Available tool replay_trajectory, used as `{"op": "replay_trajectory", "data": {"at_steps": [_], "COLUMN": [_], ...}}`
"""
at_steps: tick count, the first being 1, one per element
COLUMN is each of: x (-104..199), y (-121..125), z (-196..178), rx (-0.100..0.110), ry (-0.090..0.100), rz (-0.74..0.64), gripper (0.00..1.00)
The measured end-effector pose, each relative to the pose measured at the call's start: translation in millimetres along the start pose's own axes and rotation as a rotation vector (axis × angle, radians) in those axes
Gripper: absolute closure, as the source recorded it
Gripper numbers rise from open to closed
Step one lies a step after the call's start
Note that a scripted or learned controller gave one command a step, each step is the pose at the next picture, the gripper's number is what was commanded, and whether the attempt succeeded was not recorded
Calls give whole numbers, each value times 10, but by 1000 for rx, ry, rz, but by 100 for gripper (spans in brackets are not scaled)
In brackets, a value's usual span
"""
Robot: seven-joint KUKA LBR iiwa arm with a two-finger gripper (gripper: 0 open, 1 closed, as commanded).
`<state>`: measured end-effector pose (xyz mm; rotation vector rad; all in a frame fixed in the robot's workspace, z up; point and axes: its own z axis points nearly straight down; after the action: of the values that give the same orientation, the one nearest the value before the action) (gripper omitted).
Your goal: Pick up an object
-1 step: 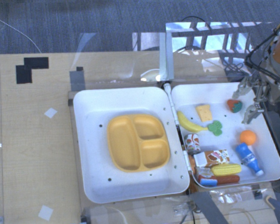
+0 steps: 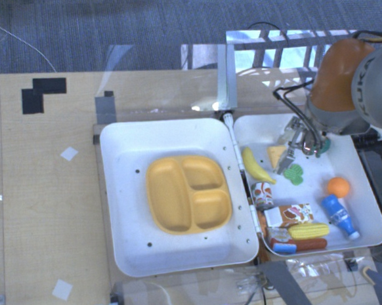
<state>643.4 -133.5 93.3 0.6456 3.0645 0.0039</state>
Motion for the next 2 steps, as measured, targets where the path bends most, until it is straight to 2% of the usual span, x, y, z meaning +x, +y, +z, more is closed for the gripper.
{"op": "replay_trajectory", "data": {"at_steps": [2], "x": [-17], "y": [233], "z": [57], "rx": [1], "ry": [0], "rz": [575], "gripper": [0]}}
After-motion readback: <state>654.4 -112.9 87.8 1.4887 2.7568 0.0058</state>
